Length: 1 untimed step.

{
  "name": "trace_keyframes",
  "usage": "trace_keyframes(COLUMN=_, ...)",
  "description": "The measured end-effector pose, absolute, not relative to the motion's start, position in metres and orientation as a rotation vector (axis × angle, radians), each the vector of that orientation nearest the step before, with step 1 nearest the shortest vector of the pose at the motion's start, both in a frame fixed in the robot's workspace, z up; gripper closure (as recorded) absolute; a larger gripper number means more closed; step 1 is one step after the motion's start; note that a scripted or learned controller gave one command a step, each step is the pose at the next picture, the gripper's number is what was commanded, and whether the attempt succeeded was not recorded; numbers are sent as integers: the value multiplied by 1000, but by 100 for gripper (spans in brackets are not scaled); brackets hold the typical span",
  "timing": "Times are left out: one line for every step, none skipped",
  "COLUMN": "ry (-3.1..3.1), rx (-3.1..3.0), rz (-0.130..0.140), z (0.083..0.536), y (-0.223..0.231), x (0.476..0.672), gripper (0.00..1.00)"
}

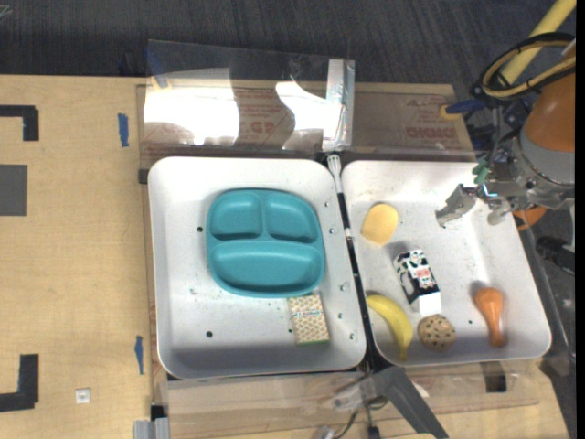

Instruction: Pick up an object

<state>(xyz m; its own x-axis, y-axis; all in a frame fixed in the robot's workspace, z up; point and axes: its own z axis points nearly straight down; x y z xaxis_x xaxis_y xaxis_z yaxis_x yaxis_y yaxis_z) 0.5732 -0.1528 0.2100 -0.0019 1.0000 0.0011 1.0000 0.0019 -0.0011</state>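
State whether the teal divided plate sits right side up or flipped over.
Right side up: the teal divided plate shows its three recessed compartments facing upward, and it lies flat in the left bin beside a small patterned packet.

wooden bench [64, 273], two white bins [174, 273]

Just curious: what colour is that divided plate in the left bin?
Teal blue plate, camera view.
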Motion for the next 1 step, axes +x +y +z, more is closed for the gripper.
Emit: trace_keyframes(ry=-2322, rx=-2122, rz=-4, z=103, y=-120, x=536, gripper=0)
